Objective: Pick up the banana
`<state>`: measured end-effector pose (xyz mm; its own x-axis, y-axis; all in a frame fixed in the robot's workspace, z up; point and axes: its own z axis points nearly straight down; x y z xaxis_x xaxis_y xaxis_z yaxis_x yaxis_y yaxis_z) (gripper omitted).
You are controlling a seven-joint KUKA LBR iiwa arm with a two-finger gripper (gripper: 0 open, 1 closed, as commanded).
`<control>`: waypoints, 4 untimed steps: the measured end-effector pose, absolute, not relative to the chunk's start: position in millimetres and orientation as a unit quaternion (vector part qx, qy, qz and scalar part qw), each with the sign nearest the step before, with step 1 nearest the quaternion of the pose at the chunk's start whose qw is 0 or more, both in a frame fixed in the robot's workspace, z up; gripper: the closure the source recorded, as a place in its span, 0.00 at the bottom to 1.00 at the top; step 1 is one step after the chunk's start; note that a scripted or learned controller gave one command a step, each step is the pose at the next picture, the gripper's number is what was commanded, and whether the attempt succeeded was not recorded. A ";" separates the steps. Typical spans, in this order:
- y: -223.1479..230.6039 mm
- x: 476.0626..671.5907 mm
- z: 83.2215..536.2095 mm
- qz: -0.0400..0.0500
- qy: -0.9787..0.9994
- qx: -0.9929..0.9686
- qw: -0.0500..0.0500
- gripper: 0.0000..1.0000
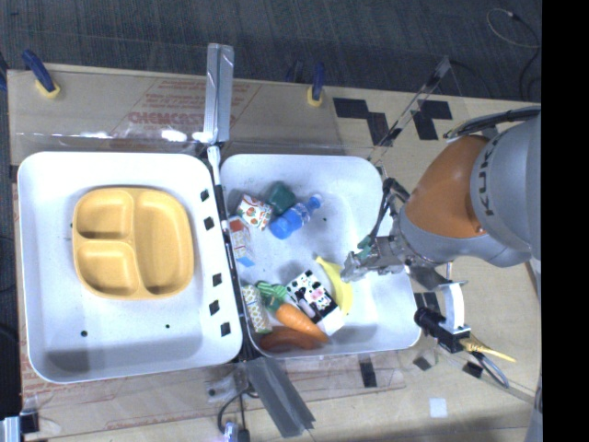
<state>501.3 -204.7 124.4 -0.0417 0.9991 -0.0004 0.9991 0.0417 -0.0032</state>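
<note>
The banana (335,283) is a small yellow piece lying in the right bin (354,178), near its middle right, partly tucked behind a black-and-white patterned box (314,296). My gripper (354,263) hangs just to the right of the banana's upper end, low over the bin floor. Its fingers are dark and small against the wrist, and nothing shows between them. The grey arm with its orange band (446,196) reaches in from the right.
A carrot (296,318) and a red item (281,340) lie at the right bin's front. A blue bottle (293,219), a green object (281,194) and a small printed carton (255,214) sit toward the back left. The left bin (51,339) holds a yellow divided plate (133,242).
</note>
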 end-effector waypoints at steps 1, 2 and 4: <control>-185.4 476.8 197.3 0.000 -0.775 -0.631 0.001 1.00; -185.4 476.9 197.2 0.000 -0.776 -0.631 0.000 0.00; -166.1 495.6 123.9 -0.005 -0.770 -0.638 -0.008 1.00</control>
<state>495.6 -166.1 123.9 -0.1860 0.9825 -0.0058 0.9824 0.1861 0.0172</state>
